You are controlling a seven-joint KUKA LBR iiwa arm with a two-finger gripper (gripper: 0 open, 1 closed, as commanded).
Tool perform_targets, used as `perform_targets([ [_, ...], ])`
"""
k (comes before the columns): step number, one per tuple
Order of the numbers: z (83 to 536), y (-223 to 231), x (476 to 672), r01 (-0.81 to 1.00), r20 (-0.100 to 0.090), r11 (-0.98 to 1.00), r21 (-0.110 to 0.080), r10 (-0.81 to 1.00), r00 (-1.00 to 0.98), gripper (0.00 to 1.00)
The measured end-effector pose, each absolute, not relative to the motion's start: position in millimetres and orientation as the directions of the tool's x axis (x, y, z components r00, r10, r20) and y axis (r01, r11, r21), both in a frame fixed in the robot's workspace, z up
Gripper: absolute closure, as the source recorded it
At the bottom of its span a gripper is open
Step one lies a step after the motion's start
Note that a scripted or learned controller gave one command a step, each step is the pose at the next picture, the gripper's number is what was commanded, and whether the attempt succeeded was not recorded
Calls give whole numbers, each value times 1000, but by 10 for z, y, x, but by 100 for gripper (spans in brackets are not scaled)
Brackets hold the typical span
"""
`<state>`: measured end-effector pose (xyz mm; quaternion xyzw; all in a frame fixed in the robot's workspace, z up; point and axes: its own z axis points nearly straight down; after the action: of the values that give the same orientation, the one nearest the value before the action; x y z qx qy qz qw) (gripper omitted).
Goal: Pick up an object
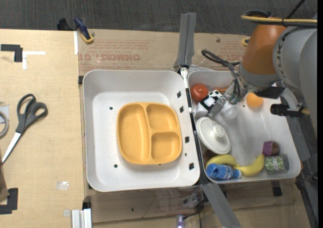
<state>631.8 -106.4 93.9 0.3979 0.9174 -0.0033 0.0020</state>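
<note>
Over right bin [290,136], jaws [218,105] near black-and-white object [212,98], spread unclear, red ball [200,91] beside

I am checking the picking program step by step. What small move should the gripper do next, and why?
Probably a short descent, then closing. The gripper hangs low in the right bin, near the black-and-white object and the red ball, with the white round lid just below. No object shows between its fingers, so nothing is picked yet.
</note>
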Motion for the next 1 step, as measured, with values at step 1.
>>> perform_targets([
  [1, 923, -1138, 6516, 894, 6, 448, -10, 894, -448, 0],
])
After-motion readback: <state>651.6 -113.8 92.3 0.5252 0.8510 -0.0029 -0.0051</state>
